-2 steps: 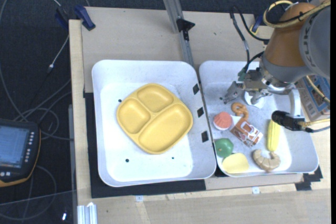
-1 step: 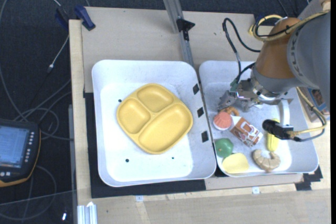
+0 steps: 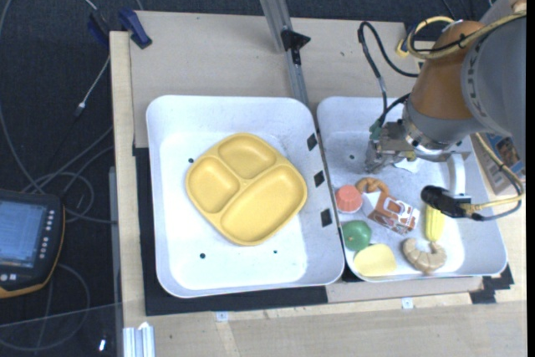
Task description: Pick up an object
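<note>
There are two white bins on the bench: the left bin [image 3: 167,205] has one yellow divided plate [image 3: 246,188]. The right bin [image 3: 485,255] has about seven small toy foods: one orange ball [image 3: 349,198], one green ball [image 3: 357,233], one yellow piece [image 3: 375,260], one corn cob [image 3: 434,223], one small carton [image 3: 394,214], one pretzel [image 3: 370,185] and one beige piece [image 3: 424,254].
</note>
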### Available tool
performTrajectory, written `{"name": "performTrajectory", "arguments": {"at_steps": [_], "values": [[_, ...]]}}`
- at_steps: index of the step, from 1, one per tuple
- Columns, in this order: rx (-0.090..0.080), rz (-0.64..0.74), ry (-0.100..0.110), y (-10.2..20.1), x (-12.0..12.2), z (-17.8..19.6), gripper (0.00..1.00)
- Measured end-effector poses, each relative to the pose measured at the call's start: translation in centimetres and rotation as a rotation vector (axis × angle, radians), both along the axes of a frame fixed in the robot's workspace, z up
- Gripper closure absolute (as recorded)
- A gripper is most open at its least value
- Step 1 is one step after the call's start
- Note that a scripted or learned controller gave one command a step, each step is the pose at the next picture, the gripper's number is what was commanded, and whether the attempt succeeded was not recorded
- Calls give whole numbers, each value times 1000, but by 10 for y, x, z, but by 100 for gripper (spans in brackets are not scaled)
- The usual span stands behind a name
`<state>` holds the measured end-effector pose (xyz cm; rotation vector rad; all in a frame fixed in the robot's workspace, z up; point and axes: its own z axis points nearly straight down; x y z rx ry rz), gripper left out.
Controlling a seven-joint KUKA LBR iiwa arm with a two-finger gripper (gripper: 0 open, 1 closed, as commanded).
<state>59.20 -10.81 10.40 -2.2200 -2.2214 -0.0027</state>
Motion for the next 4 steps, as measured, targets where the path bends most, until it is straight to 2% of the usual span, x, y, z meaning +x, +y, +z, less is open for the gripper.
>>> {"name": "performTrajectory", "arguments": {"at_steps": [2, 3, 4], "values": [[-3, 1, -6, -10, 2, 95, 100], [-3, 2, -8, -7, 10, 158, 100], [-2, 1, -3, -7, 10, 168, 100]]}}
